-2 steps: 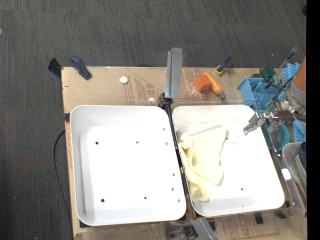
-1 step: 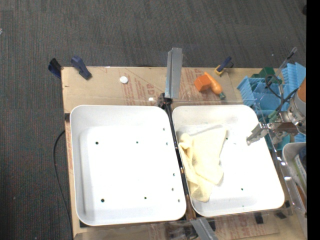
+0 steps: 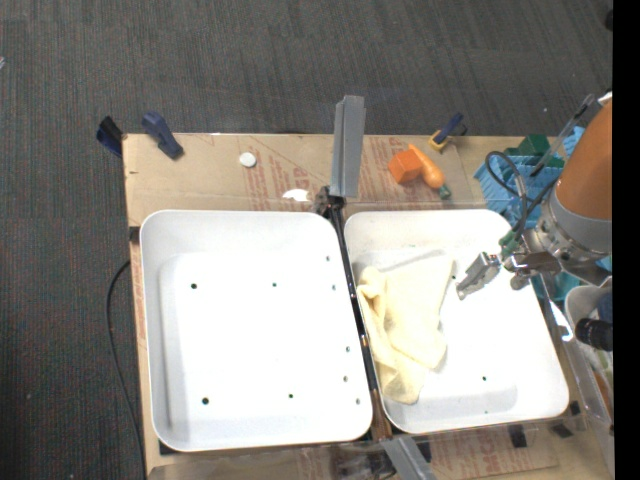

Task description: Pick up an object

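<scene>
Cloth (image 3: 405,328), cream-coloured and crumpled, is seen lying in the right bin (image 3: 520,378), bunched against that bin's left wall. It is spread from the upper middle of the bin floor down toward the lower left corner, with one flatter flap reaching toward the bin's centre.

The gripper (image 3: 480,274) is held above the right bin, near the upper right of its floor and just to the right of the cloth's flap. Whether its fingers are parted or closed cannot be told from this view. Nothing is seen gripped, and the cloth is not touched by it. The arm (image 3: 585,183) is brought in from the right edge, its orange band being visible above the grey wrist, with cables looped beside it.

The left bin (image 3: 160,268) is set just beside the right one, a narrow gap being left between them, and small dark holes are dotted over its floor. Both bins are borne by a brown board (image 3: 215,173). Behind the bins, a grey upright bracket (image 3: 348,148) is fixed at the seam between them. An orange object (image 3: 415,166) is laid on the board behind the right bin, with a clamp (image 3: 447,131) near it, and blue clamps (image 3: 160,133) are fastened at the board's far left corner. A small white disc (image 3: 247,159) is seen on the board behind the left bin.
</scene>
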Robot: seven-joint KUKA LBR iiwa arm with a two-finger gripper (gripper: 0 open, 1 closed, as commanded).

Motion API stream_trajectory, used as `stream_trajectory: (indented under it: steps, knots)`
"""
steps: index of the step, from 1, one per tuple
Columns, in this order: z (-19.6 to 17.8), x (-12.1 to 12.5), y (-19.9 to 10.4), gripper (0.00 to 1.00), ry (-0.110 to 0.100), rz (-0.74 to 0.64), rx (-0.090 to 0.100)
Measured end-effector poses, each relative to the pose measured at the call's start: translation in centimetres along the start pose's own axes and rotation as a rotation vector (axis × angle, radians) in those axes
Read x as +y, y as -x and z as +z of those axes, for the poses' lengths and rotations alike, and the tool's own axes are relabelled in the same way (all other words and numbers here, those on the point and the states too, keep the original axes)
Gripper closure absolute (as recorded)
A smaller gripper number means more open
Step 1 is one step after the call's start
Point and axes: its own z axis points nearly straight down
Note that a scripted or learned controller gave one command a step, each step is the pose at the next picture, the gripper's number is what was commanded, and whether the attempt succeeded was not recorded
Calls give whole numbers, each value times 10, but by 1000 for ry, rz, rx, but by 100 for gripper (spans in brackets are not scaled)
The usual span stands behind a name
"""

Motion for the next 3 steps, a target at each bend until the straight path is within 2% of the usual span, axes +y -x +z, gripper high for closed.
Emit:
stream_trajectory:
  steps: [1, 2, 3]
  knots:
    - [86, 86, 18, 0, 0, 0, 0]
    - [86, 86, 18, 0, 1, 0, -1]
    - [58, 51, 81, 0, 3, 95, -1]
